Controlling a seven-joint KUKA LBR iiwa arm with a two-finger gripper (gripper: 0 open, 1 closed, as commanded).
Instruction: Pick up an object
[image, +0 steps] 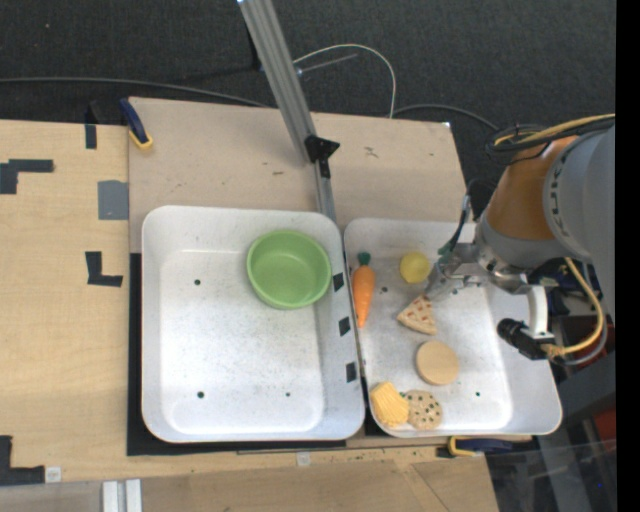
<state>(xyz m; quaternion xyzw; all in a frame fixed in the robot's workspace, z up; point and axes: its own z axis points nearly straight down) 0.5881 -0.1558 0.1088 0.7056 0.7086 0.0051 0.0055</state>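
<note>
Camera view, end effector (438, 283) above pizza slice (418, 317), tip pointing up-right, grip state unclear.

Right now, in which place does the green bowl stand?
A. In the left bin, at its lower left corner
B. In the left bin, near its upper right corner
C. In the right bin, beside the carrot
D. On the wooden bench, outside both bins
B: the green bowl sits inside the left bin, toward its upper right corner, while the carrot lies across the divide in the right bin.
</note>
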